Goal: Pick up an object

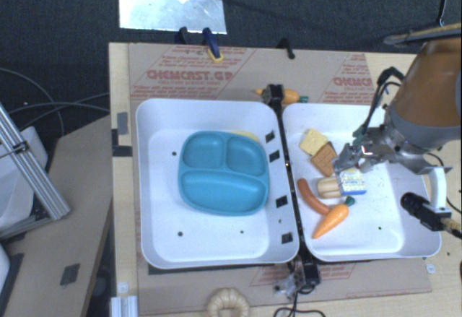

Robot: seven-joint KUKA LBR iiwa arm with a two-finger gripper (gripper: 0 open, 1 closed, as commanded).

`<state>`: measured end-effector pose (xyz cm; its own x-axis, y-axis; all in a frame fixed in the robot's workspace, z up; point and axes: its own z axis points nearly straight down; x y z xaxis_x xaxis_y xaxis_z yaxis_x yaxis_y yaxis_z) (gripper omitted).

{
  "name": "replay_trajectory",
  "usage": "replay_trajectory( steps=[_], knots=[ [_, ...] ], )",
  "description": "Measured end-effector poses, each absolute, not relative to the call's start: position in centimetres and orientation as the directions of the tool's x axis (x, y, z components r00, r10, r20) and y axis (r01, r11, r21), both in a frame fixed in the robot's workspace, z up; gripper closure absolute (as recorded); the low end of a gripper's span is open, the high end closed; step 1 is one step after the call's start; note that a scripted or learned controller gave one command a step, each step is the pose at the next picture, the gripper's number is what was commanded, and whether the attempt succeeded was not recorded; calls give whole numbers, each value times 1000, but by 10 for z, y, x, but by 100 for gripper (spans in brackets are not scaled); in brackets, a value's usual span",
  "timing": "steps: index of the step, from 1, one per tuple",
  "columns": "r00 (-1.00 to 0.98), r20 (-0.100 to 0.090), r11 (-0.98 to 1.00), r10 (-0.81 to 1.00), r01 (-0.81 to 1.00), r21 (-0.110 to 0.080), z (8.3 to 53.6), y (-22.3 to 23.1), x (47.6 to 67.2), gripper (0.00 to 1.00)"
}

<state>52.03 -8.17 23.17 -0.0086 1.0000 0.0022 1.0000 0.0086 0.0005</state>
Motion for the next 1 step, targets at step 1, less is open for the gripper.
replay_trajectory(
  steps=[1],
  knots=[
    [-7,1,7,1000,1000,1,226,-63,517,100]
  ],
)
